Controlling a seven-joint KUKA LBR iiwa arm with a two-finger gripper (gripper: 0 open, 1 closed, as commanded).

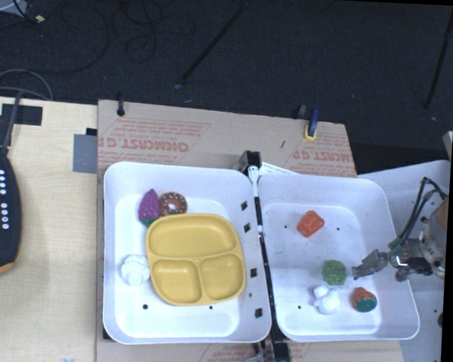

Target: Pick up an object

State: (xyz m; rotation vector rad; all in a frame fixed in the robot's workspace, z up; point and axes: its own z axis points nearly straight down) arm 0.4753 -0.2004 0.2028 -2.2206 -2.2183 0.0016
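Camera view: gripper (376, 262) sits low over the right bin (363, 194), at its right side, arm coming in from the right edge. The fingers look parted with nothing between them, though they're small and partly blurred, so that's a read, not a certainty. No object is lifted. Judgement: task is at approach stage; the grasp and lift are both left to do.

Candidates in the right bin: green bumpy piece (333, 272), just left of the gripper and nearest to it; red-and-teal piece (364, 299), just below the gripper; white piece (326, 300), below the green one; orange piece (310, 224), further up-left, well apart from the rest. Likely target is the green or the red-and-teal one; can't tell which.

Green piece looks round and knobbly, like toy broccoli. It lies free on the bin floor, near the white piece but not touching it.

Left bin (127, 179) holds a yellow divided tray (195, 257), purple piece (149, 206), donut (173, 204), and a white lump (134, 269). All lie well away from the gripper.
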